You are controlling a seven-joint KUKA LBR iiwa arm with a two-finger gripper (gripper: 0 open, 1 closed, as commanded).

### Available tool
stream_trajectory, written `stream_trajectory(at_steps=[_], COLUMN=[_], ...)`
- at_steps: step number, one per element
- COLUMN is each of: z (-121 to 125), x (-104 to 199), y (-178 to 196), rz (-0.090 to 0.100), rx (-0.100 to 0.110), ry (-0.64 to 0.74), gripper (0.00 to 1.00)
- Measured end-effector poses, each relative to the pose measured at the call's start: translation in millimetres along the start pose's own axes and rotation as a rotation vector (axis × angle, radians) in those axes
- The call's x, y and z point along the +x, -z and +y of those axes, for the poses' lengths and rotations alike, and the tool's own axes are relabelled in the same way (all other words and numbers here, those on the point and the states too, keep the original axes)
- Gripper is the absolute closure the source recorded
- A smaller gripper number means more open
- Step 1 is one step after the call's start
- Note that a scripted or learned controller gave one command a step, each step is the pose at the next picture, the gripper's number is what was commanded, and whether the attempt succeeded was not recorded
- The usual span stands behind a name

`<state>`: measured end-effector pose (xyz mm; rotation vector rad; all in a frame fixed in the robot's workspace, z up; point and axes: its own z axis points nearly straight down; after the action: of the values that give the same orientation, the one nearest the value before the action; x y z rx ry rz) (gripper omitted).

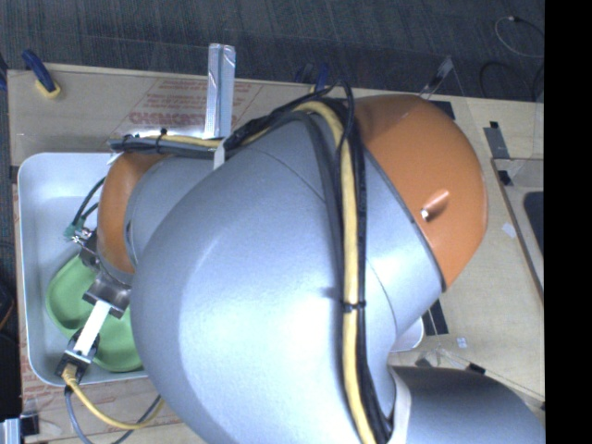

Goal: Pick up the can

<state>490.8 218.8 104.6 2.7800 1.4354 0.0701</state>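
Our arm [277,276] covers the left bin [32,248]; at eight o'clock a green object [65,299] shows. We cannot tell the pincer's state or the can's place, so a blind descent may miss.

Robot lab: cabled arm [305,285], white bin [32,248], bench [518,248].
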Motion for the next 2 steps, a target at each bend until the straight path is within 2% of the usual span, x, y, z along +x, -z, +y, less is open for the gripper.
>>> stream_trajectory(at_steps=[1, 2], z=[-9.0, 53.8], x=[-6.1, -35.4], y=[72.4, 16.9], rz=[-0.032, -0.034], rx=[0.046, 0.049], ry=[0.521, 0.484], gripper=[1.0, 1.0])
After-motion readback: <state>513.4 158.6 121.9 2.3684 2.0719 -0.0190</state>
